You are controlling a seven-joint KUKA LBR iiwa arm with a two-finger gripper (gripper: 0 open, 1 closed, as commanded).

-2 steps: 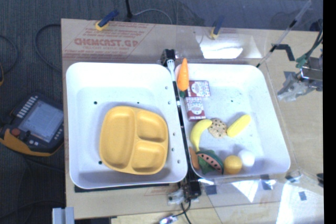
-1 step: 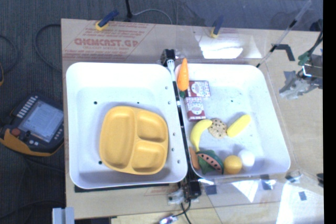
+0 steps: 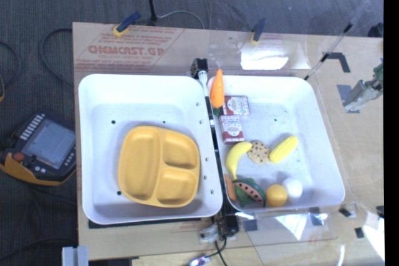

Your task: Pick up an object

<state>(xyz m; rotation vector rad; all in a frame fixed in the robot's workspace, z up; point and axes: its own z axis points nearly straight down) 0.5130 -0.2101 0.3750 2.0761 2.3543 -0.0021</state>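
Far right, beside the right bin (image 3: 324, 134), the tool (image 3: 365, 89) hovers — grip state unclear — banana (image 3: 235, 157) and corn (image 3: 282, 149) untouched.

A grey piece of the arm (image 3: 363, 91) showed at the right edge, cut off, too small to tell its parts. The print on two red cartons (image 3: 234, 116) was too small to read. A handheld controller (image 3: 38, 149) was cut by the left edge. A watermelon slice (image 3: 248, 190) partly hid a second carrot (image 3: 230, 187) beside it.
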